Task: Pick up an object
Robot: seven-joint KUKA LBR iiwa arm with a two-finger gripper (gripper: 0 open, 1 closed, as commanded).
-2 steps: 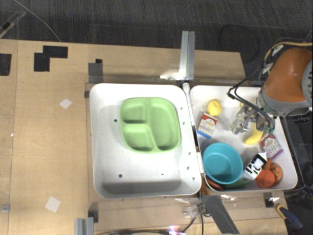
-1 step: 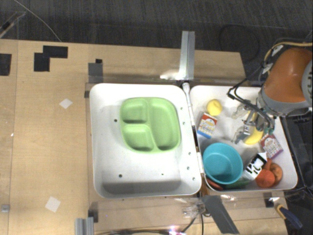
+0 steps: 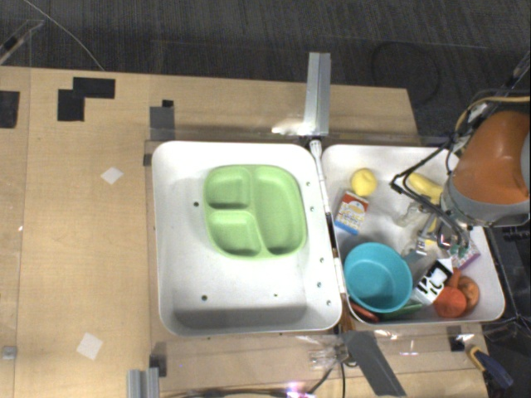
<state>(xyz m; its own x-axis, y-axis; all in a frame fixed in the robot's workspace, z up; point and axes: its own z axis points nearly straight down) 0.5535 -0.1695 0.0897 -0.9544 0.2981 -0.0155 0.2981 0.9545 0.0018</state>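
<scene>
The blue bowl (image 3: 377, 277), round, smooth and plastic-looking, is seen at the near edge of the right bin (image 3: 390, 157). A green rim and a red one are partly covered beneath the bowl, and what they belong to cannot be made out. Just right of the bowl, an orange, rounded object (image 3: 455, 297) is set against the bin's near right corner, with a black-and-white piece (image 3: 432, 283) touching it. Beyond the bowl, a small printed carton (image 3: 352, 211) is laid flat, and farther still a yellow, lemon-like shape (image 3: 362, 181) is placed. The gripper (image 3: 437, 237) is lowered into the bin right of the bowl; it is blurred among clutter, and whether anything is held cannot be told. A yellow object (image 3: 426, 187) is half hidden behind the arm's cabling. Left of the bowl, a matte green divided tray (image 3: 252, 211) is seated in the left bin (image 3: 178, 247).
</scene>
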